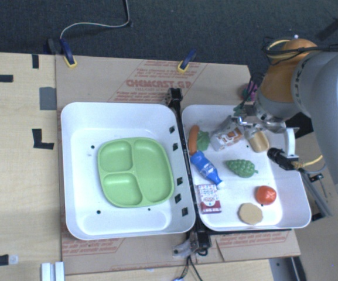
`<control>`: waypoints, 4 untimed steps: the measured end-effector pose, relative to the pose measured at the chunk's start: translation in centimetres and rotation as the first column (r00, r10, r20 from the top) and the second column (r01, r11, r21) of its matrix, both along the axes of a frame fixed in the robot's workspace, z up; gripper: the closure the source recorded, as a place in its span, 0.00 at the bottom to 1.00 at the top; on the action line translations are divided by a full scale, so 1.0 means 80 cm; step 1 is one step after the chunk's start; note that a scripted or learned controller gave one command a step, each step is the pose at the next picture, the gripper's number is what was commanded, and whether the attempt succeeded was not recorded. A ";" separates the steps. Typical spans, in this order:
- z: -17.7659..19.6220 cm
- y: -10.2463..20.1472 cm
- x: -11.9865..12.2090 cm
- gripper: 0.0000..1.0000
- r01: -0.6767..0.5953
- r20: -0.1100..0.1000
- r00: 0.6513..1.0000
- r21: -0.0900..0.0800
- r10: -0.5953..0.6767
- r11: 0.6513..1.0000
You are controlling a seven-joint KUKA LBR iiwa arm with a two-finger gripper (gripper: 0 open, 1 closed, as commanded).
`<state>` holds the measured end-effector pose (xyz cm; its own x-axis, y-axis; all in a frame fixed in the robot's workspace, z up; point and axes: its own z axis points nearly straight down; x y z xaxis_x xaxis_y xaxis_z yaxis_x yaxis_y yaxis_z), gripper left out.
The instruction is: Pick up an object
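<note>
The right bin (pixel 292 215) holds several small items. An orange carrot-like piece (pixel 193 138) lies beside a small green piece (pixel 203 140) at the left. A blue bottle (pixel 205 167) and a red and white box (pixel 208 198) lie below them. A green bunch of grapes (pixel 241 167), a red tomato (pixel 265 195) and a tan round cookie (pixel 251 213) sit further right. My gripper (pixel 243 120) is low over the bin's upper part, right above a silver and white packet (pixel 227 137) and next to a tan cylinder (pixel 258 140).
The left bin (pixel 78 157) contains a green divided plate (pixel 136 172). A black divider (pixel 177 127) runs between the bins. The grey arm with its orange band (pixel 280 78) comes in from the upper right. Cardboard lies under both bins.
</note>
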<state>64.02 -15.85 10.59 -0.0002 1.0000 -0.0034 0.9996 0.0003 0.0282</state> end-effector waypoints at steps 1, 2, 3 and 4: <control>-0.025 0.017 0.037 0.00 -0.002 -0.024 1.000 0.002 0.002 1.000; -0.024 0.017 0.001 0.00 0.000 -0.024 1.000 0.000 0.000 1.000; -0.025 0.030 0.036 0.00 -0.001 -0.024 1.000 0.002 0.001 1.000; -0.024 0.039 0.005 0.00 0.000 -0.025 1.000 0.001 0.000 1.000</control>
